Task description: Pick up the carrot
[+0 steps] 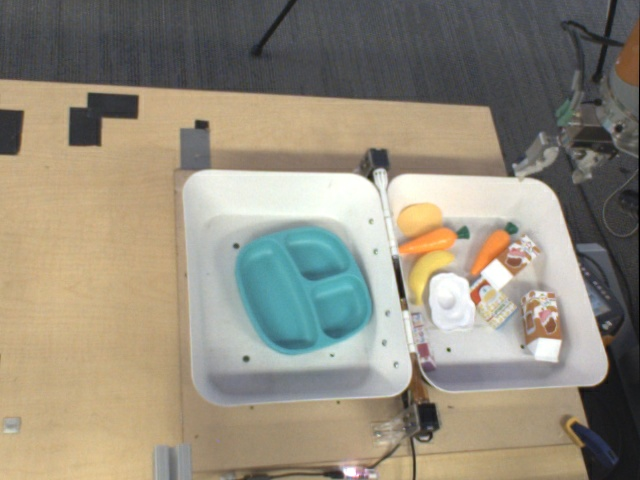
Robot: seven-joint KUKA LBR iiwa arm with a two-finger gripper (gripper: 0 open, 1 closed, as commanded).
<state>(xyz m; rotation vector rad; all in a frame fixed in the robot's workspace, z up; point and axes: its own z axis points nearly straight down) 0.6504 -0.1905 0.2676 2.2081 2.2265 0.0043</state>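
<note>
counter [90,298] of pale wood carries two white bins side by side. left bin [205,268] holds a teal divided plate [303,288], nothing else in it. right bin [570,268] holds the clutter: two carrots, an orange fruit [419,216], a banana [428,271], a white cup-like thing [451,300], and small cartons [541,324] to the right. carrot [430,240] lies on its side near the bin's left wall, touching the fruit above and the banana below; second carrot [489,250] lies tilted just right of it, against a carton. task does not say which one. arm end with claw [578,133] sits past the upper right corner of the right bin, well apart from both carrots; claw state: cannot tell, too small and tangled with cables. judgement: approach step not yet begun, nothing grasped. next move calls for travel over the right bin, then a descent lined across the carrot's narrow width, clear of its neighbours. arm is cut off at the frame's right edge.
</note>
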